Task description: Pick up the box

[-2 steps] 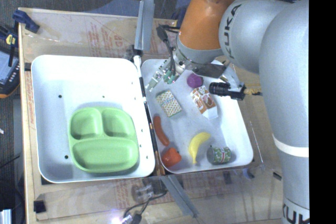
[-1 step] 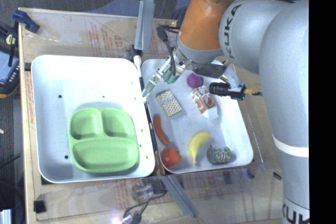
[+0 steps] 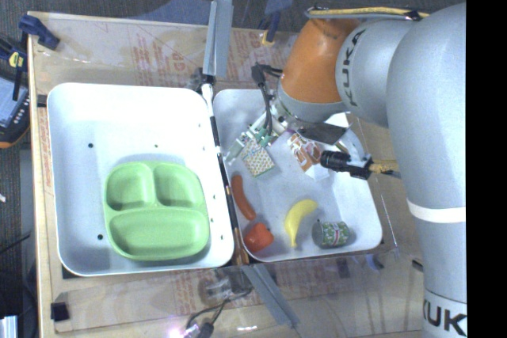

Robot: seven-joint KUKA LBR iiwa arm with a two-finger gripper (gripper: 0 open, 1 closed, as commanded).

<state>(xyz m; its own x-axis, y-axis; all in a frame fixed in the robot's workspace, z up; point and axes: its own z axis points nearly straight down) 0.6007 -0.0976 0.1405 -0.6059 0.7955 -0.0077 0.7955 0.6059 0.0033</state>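
A small box (image 3: 259, 161) with a fine checkered face lies in the right bin (image 3: 360, 206), near its left wall and tilted. My gripper (image 3: 252, 140) hangs directly over the box's upper edge, touching or nearly touching it. The wrist with its orange band (image 3: 317, 71) covers the bin's upper part. Just right of the gripper, a second small carton (image 3: 303, 150) with brown and white print is partly hidden under the wrist.
The right bin also holds a red sausage (image 3: 243, 198), a red pepper (image 3: 257, 236), a banana (image 3: 299, 220) and a green can (image 3: 331, 233) along its near side. A green divided plate (image 3: 156, 210) lies in the left bin (image 3: 79, 123).
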